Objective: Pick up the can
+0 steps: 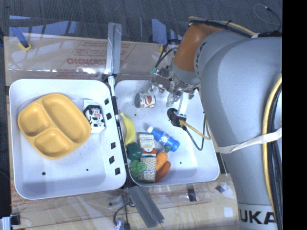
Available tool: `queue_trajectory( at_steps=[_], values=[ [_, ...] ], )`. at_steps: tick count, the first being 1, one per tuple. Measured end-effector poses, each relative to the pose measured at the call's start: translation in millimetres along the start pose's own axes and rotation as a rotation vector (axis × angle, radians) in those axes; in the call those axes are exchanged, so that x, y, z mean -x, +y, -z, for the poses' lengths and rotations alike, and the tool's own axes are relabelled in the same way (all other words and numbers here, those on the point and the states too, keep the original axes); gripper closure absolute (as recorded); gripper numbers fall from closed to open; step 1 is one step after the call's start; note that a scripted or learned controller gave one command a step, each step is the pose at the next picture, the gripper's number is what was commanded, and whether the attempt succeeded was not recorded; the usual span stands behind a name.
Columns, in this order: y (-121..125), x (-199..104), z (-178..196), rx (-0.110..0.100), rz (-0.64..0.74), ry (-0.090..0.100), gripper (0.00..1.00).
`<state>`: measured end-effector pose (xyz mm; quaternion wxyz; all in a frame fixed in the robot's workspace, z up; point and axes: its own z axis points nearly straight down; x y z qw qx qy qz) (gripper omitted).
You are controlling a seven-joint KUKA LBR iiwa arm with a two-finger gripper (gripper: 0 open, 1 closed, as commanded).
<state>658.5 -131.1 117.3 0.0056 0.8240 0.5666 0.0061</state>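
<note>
White capital letters "UKA" are showing on the dark base of the grey robot arm (256, 217) at bottom right. Faded red lettering on the clear plastic sheet (86, 56) behind the bins is staying illegible.

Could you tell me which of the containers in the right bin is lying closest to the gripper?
The can, on its side right beside the gripper; the blue bottle and carton lie farther away.

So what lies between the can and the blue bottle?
Bare white bin floor in the camera view; the can lies beside the claw, the blue bottle lower down.
</note>
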Motion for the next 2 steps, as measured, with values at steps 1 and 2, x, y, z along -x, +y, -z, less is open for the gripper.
queue_trajectory(
  at_steps=[1, 2],
  values=[
    [0.2, -22.3, -9.9, 0.014, -0.033, 0.003, 0.0],
    [-12.8, -26.6, -28.1, -0.024, -0.024, -0.004, 0.0]
  ],
)
